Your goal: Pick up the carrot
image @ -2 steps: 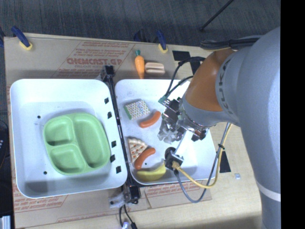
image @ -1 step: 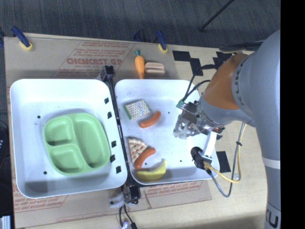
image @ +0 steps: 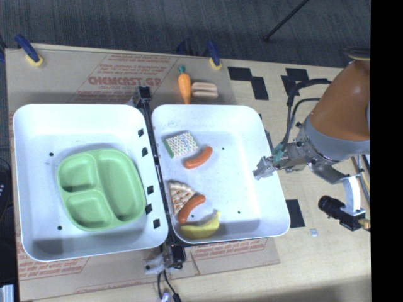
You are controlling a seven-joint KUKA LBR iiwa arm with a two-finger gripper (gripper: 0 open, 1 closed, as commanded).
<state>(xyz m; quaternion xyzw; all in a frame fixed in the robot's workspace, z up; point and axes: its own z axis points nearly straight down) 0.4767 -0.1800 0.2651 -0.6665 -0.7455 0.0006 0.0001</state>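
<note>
Although the gripper hangs at the right rim of the right bin, right of the frame's centre, the carrot lies well apart from it toward the upper middle, outside the bins on the bench, just left of a small hot dog bun. Its long axis runs nearly up-down in the frame, green top uppermost. Nothing sits in the jaws; whether they are spread or closed I cannot tell.

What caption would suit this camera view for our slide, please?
Claw at the right bin's edge, carrot lying on the bench beyond both bins.
</note>
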